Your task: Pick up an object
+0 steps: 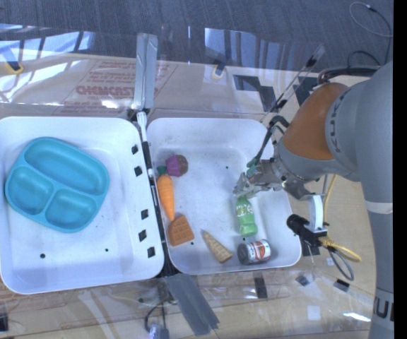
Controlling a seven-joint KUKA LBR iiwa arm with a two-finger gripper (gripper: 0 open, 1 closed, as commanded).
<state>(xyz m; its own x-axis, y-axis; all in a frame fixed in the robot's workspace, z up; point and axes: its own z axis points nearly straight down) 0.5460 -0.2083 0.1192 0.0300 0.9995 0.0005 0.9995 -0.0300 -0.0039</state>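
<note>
Surface with two white bins [210, 129]: one blue tray [56, 183] left, six objects right; tool [249, 183] grip state unclear.

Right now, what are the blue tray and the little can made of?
The blue divided tray looks like matte plastic: one even colour, soft moulded rims. The can looks like metal with a red paper label, judging by its pale shiny end, though it may be a toy.

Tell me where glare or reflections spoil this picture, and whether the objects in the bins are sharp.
Camera view: bright reflections streak the clear sheeting behind the bins; the blue tray and carrot read clearly; the gripper area over the green bottle is cluttered and hard to make out.
</note>
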